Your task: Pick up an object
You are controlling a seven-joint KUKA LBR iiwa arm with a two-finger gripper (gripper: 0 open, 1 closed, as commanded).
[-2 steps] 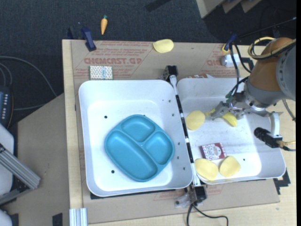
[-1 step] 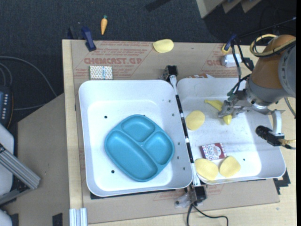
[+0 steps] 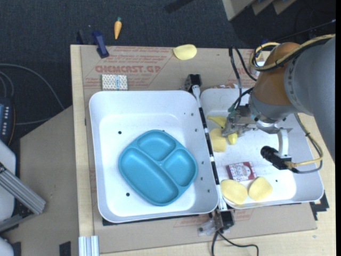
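so my gripper [image 3: 233, 128] is down in the right bin [image 3: 303, 188], sitting right on a small yellow piece [image 3: 232, 138] by the left wall, honestly can't tell if it's grabbed, blue divided plate [image 3: 156, 166] in the left bin [image 3: 106, 116].
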